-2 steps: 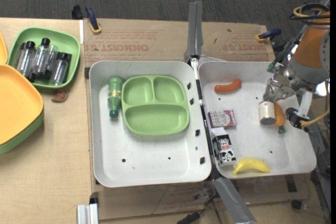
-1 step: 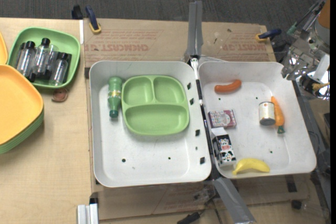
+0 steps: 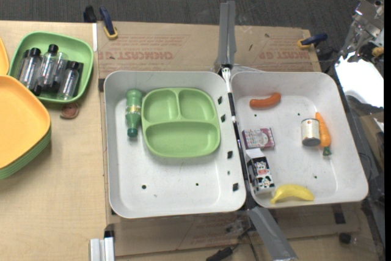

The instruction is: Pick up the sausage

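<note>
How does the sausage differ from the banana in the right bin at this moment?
The sausage is orange-red; the banana is yellow. The sausage lies near the far wall of the right bin, while the banana lies by the near wall. The sausage is only slightly bent; the banana curves more, with tapered tips. Both lie flat, roughly crosswise, each apart from the other items.

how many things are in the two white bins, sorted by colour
Green: 2, divided plate, bottle
Orange: 2, sausage, carrot
Yellow: 1, banana
White or grey: 1, small can
Printed packs: 2, pink box, black-and-white carton
Total: 8
</note>
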